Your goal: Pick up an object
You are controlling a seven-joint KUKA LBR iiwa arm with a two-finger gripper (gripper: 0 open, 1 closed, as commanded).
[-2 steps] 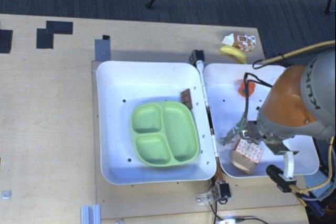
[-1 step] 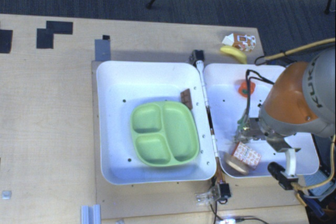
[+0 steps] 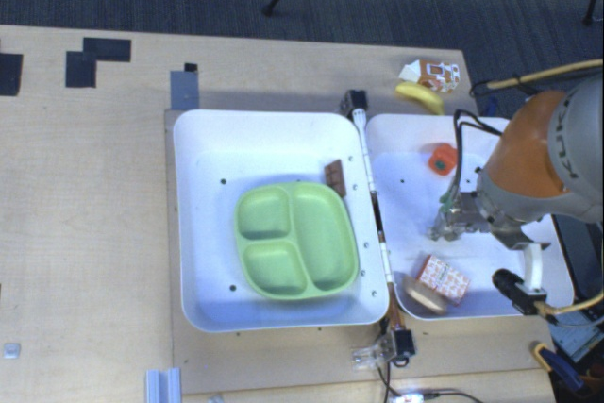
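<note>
fixed overhead camera slants down on both bins.

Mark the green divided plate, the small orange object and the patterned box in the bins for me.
green divided plate (image 3: 297, 241): camera view, on the ridge between its compartments.
small orange object (image 3: 441, 159): camera view, on its middle.
patterned box (image 3: 442, 278): camera view, on its top face.

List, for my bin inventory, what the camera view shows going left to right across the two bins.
Green divided plate in the left bin → small brown block → patterned box in the right bin → gripper → grey arm with its orange band.
</note>
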